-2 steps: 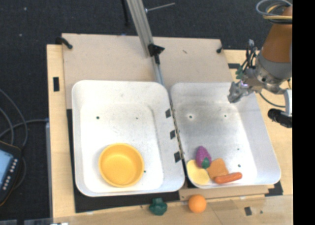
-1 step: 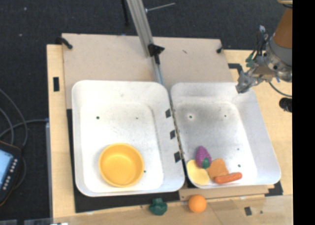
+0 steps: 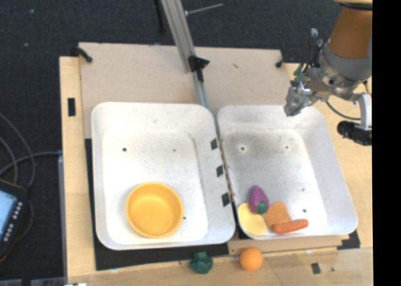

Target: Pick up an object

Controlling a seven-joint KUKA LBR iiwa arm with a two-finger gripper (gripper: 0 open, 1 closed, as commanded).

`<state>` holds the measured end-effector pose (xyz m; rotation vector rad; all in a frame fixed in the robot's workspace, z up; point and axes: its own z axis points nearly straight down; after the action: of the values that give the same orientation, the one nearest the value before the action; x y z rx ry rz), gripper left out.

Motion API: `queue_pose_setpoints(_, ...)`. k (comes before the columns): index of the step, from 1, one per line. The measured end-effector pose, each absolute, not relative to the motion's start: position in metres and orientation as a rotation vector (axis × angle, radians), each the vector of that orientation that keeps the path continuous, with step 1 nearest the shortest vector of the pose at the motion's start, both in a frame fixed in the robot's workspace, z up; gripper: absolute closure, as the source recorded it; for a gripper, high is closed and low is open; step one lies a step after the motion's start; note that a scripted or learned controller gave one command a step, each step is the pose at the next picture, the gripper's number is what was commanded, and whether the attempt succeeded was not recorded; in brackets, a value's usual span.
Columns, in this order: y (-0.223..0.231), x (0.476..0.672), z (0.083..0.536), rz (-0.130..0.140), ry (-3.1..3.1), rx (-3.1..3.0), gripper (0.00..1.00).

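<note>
Nearest, an orange ball [image 3: 250, 258] sits on the bench while toys [image 3: 274, 213] cluster in the right bin's [image 3: 313, 153] near corner, ungrasped; the gripper [image 3: 294, 104] hangs above its far rim, jaw state indiscernible.

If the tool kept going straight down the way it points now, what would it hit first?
Most likely the bare floor of the right bin near its far right corner. The tool hangs above that rim; depth is uncertain, so it might clip the rim instead.
</note>
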<state>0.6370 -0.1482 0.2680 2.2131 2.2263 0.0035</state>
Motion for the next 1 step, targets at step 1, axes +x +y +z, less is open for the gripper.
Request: queue_pose_setpoints(1, -0.0931, 0.6542, 0.2665, 0.004, 2.228, 2.212, 1.00)
